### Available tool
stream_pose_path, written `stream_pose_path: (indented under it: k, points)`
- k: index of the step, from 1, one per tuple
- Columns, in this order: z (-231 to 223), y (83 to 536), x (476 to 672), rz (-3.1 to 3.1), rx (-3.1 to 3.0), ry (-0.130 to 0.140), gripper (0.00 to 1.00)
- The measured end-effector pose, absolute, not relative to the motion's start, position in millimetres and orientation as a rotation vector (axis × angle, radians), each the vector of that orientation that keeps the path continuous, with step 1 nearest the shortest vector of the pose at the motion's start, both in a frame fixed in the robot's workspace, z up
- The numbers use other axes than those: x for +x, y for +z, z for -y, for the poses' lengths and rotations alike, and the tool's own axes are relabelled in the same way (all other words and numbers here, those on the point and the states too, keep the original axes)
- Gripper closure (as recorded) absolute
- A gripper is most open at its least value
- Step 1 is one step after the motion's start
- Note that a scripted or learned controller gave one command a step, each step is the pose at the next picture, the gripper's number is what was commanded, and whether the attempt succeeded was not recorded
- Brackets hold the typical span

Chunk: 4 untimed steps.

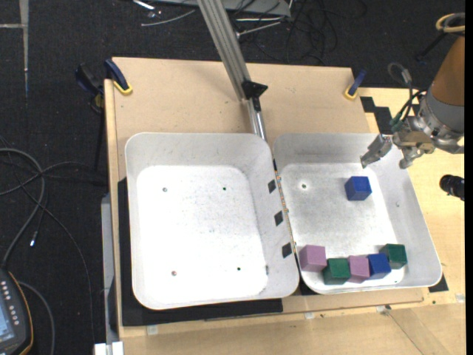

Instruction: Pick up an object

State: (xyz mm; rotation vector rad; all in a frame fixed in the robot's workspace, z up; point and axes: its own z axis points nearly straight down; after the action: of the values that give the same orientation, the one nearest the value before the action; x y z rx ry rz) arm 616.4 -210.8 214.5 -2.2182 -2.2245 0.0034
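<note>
A lone blue cube (358, 188) sits in the middle of the right bin (325, 154). Along that bin's front edge runs a row of cubes: a purple one (312, 257), a green one (337, 270), a second purple one (360, 267), a blue one (379, 264) and a dark green one (395, 254). My gripper (390, 152) hangs over the bin's far right corner, up and to the right of the lone blue cube. Its two fingers are spread apart with nothing between them.
The left bin (148, 161) lies beside the right one on the wooden bench. A slanted metal pole (225, 39) ends at the back between the bins. Clamps (118, 78) grip the bench's rear corners.
</note>
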Motion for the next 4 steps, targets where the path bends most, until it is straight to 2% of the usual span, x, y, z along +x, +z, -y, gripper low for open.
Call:
stream_pose_path:
  k: [1,2,3,4]
  points:
    - [193.0,91.7,607.1,2.223,-2.216,0.003,0.0]
    - [193.9,105.3,608.5,2.225,-2.221,0.0,1.0]
    - [193.8,114.7,608.6,2.225,-2.221,-0.001,1.0]
    - [220.9,185.8,622.3,2.227,-2.229,-0.004,1.0]
